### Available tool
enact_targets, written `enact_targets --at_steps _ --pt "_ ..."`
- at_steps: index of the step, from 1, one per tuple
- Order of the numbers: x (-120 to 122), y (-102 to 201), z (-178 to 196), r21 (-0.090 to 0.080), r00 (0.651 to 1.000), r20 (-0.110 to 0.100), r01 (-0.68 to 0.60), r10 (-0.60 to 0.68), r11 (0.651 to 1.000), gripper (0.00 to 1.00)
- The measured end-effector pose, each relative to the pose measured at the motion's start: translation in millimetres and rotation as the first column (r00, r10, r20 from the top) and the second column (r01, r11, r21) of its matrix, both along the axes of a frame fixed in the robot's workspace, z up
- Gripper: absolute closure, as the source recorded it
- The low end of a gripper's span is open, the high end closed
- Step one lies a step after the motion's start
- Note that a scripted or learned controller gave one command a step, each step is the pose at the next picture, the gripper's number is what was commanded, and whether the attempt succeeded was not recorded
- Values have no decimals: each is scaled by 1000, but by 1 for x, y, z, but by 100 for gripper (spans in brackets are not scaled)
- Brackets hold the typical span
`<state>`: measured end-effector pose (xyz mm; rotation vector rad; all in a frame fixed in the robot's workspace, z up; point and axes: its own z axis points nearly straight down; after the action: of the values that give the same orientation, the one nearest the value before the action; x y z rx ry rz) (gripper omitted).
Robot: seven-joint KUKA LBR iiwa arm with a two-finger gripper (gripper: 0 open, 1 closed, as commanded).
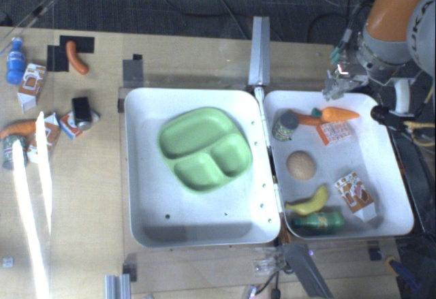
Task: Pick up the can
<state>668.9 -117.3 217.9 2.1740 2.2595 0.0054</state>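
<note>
can access: the can (285,126) stands at the upper left of the right bin (397,175), close to the divider wall
crowding: a carrot (332,114) lies just right of it, a red card (335,132) near; a round bun (300,165) sits below
open room: bare floor right of the bun, mid-bin
lower corner: banana (308,201) and green bottle (319,223) fill it
left bin: green tray (205,147) takes the middle

Two white bins (136,154) sit side by side. The left one holds one green tray (204,148). The right one holds one can (285,126), one carrot (337,114), one banana (308,202), one green bottle (319,222), one round bun (301,165) and two small cartons (354,192).
</note>
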Motion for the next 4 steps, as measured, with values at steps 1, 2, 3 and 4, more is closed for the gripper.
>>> enact_targets --at_steps 1,2,3,4 --pt "-65 73 33 2 1000 -2 2 -2 1000 100" --pt "-94 138 59 2 1000 -3 -6 6 1000 100" --pt "-92 139 68 2 1000 -1 -10 10 1000 100" --pt "-147 191 59 1 948 -5 -319 319 948 100"
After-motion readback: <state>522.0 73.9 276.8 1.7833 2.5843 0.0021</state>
